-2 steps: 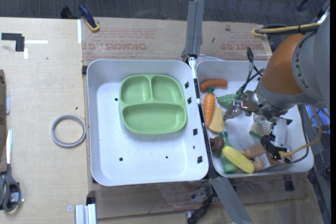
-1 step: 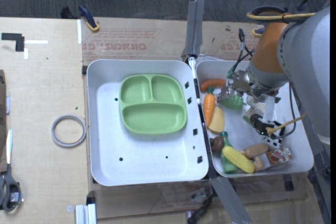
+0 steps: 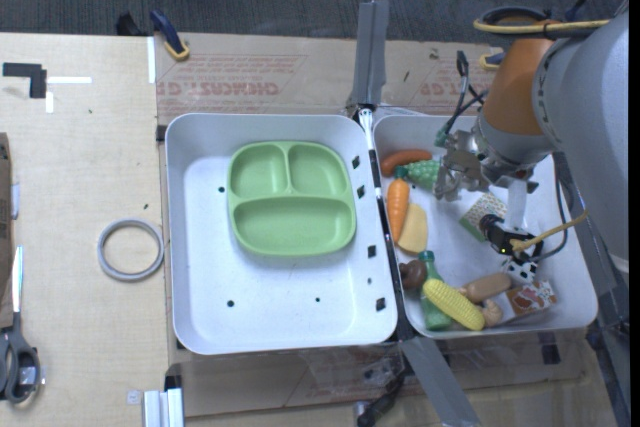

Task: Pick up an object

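Two white bins sit side by side; the gripper (image 3: pixel 455 177) hangs over the right bin (image 3: pixel 570 315), its grip state impossible to tell. Just left of it lie a carrot (image 3: pixel 398 205) and sausage (image 3: pixel 405 158), with the corn cob (image 3: pixel 452 303) nearer the camera and a green divided plate (image 3: pixel 291 198) farther left.

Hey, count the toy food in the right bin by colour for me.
Orange: 2, a carrot and a sausage
Yellow: 2, corn and a wedge
Green: 2, a bottle and a bumpy piece
Brown: 2, a lump and a roll
Total: 8
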Available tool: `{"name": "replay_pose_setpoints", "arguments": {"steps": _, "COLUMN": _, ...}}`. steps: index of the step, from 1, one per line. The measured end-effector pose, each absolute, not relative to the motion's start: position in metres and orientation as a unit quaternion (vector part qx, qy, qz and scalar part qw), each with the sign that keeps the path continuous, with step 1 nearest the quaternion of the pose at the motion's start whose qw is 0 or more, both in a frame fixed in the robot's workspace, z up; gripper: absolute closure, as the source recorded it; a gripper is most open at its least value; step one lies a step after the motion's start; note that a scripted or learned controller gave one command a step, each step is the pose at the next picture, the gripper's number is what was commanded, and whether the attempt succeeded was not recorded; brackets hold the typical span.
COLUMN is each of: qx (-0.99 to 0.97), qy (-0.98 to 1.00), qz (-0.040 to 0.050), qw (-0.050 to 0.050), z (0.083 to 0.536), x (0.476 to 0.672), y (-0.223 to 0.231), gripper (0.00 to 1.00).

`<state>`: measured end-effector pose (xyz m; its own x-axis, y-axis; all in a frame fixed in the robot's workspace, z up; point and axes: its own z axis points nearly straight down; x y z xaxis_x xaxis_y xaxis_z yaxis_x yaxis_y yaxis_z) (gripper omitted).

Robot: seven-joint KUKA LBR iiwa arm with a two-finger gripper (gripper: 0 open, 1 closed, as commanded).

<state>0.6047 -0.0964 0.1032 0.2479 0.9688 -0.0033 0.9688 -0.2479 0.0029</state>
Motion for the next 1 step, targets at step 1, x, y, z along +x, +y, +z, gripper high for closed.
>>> {"name": "replay_pose_setpoints", "arguments": {"steps": 1, "qx": 0.790, "qy": 0.613, "qz": -0.0006, "qw": 0.002, "z": 0.1030, "x": 0.6047, "y": -0.0961, "gripper": 0.00}}
